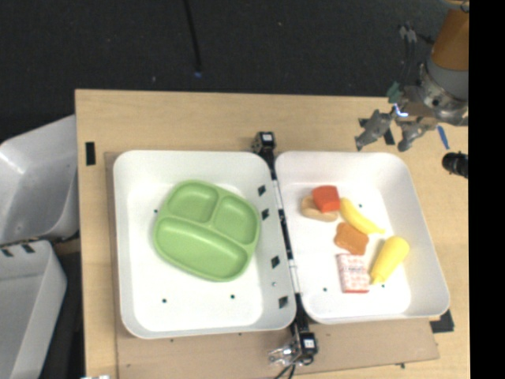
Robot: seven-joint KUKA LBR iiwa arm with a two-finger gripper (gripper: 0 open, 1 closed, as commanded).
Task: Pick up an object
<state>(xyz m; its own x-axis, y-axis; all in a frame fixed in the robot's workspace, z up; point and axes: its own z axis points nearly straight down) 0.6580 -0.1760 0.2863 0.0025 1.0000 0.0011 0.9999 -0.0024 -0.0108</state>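
- Nearest us, in the right bin (422, 235), we see a small red-and-white packet (353, 273) lying flat, with a yellow piece (389, 259) tilted just beside it on the right.
- A little farther in, an orange chunk (351, 238) sits touching the packet's top edge, and a yellow banana-shaped piece (360, 217) lies slanted above it.
- Beyond those, a red block (325, 198) rests on a tan piece (314, 209), near the bin's left wall.
- The left bin (134, 251) carries a green divided tray (207, 229).
- Farthest back, the hand (392, 133) hangs over the wooden surface (197, 121) just past the right bin's far rim, well apart from every object; its fingers (368, 136) look spread, with nothing between them.
- We judge the task to be at the approach step: nothing is picked yet.
- The next move calls for choosing one target, carrying the hand forward over it, then descending with the fingers straddling it; the crowded cluster makes the outlying yellow piece or the red block look easiest.
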